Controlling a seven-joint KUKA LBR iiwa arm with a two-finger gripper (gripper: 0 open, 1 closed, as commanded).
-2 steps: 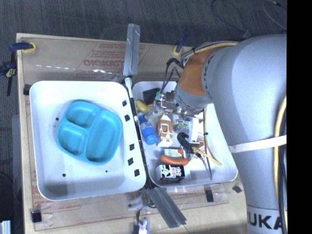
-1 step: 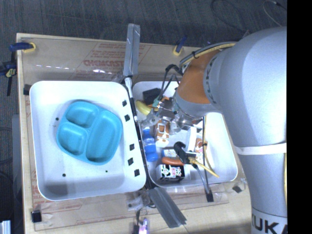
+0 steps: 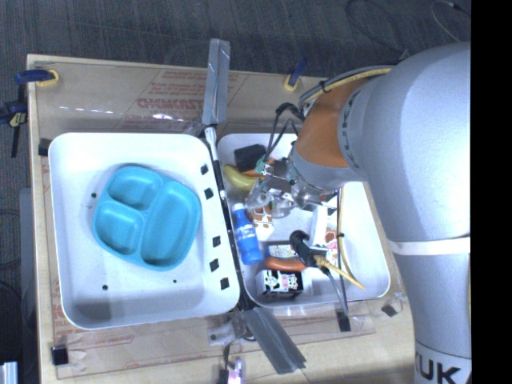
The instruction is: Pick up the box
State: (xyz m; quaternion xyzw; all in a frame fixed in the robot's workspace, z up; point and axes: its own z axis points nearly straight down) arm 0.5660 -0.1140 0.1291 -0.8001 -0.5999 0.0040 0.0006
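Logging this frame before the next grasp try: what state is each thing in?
Blue tray: lying flat, hollows up, alone in the left bin.
Blue bottle: on its side by the right bin's left wall.
Banana: lying in the right bin.
Box: lying at the right bin's near edge.
Gripper: low over the right bin's clutter.

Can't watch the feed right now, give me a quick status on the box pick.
Gripper low in right bin, fingers unclear. Box near front wall, not held. Blue bottle beside it.
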